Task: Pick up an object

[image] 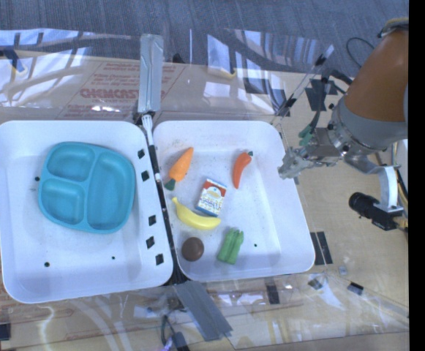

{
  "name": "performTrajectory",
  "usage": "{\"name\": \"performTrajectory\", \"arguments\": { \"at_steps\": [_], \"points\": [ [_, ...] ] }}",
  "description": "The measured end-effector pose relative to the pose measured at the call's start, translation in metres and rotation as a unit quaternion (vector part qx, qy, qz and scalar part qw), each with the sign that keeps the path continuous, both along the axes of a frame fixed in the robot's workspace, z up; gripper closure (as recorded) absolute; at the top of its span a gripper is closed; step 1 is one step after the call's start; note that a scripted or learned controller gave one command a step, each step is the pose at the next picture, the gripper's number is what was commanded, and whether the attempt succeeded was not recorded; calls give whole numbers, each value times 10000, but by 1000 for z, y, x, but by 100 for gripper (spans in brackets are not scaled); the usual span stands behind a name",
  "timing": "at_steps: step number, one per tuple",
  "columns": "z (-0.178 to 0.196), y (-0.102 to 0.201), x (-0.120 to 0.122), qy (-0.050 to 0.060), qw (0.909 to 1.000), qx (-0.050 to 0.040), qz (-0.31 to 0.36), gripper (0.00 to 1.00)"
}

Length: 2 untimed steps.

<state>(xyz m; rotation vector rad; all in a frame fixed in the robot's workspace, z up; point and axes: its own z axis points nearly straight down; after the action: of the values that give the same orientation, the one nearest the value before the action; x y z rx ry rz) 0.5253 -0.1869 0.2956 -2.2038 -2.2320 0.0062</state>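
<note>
The right bin (289, 229) holds two orange carrots (181, 164) (241, 168), a small printed carton (211, 197), a yellow banana (195, 216), a brown ball (192, 248) and a green vegetable (230, 246). My gripper (291, 167) hangs at the bin's right rim, to the right of the smaller carrot, with nothing seen between its fingers. From this angle the gap between the fingers is not readable.
A blue divided plate (87, 186) lies in the left bin (11, 247). A divider with black clips (153, 199) runs between the bins. Clear plastic sheeting (88, 79) covers the bench behind them.
</note>
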Motion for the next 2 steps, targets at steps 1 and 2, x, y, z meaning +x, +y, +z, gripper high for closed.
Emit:
{"name": "performTrajectory", "arguments": {
  "at_steps": [1,2],
  "points": [
    [-80,75,-6,-15,9803,8,1975,100],
    [-80,74,-6,-17,9804,6,1968,0]
  ]
}}
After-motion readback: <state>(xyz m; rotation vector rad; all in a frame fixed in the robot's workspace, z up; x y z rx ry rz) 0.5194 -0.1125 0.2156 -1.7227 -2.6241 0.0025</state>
